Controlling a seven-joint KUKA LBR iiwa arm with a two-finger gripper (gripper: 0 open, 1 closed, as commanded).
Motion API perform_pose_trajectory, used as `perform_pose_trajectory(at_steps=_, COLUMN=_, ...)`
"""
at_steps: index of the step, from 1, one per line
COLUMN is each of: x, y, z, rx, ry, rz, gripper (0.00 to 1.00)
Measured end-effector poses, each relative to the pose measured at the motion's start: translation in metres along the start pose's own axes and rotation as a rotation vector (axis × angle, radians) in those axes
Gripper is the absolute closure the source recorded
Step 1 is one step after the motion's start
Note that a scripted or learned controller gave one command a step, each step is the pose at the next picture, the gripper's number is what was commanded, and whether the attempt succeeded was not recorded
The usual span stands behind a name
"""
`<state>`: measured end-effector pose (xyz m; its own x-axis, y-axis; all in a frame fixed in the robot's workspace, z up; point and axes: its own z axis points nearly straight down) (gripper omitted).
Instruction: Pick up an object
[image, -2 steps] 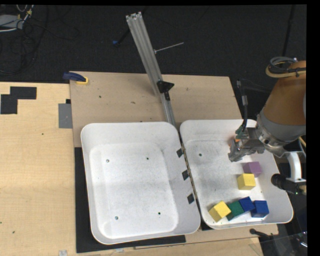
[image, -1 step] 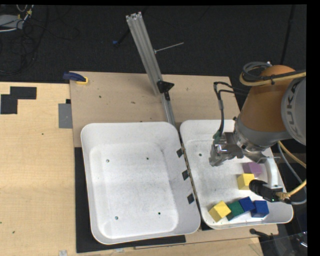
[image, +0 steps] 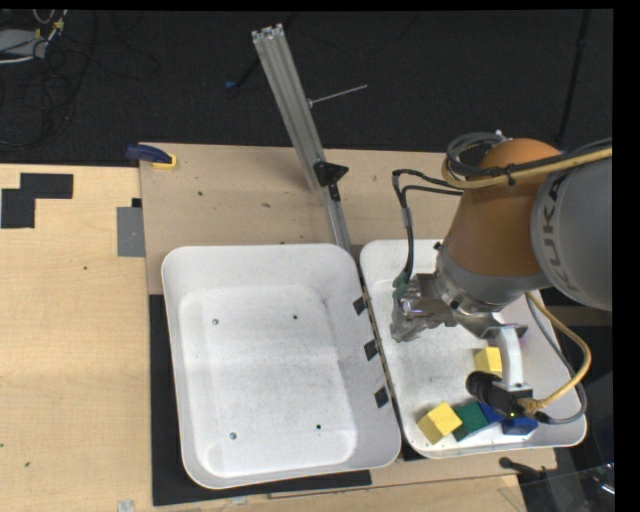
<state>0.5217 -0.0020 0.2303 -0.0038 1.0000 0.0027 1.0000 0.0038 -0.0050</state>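
Orange-banded arm is leaning over the right bin (image: 420, 262), gripper (image: 408, 322) hanging near its left wall; I cannot tell its state. Blocks (image: 460, 418) are lying clustered at the near end, well apart, probably needing a reach.

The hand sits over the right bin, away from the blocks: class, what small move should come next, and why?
Probably shift the hand toward the yellow block at the right bin's near edge, since nothing shows between its fingers and the objects lie there.

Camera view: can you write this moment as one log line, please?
arm: over right bin | gripper: above bin floor | yellow block, green block: near corner
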Motion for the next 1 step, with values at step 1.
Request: perform_pose_trajectory(at_steps=1, x=0.0593, y=0.0051, z=-0.0048, rx=-0.002, ry=0.0, rz=-0.002, gripper=1.0)
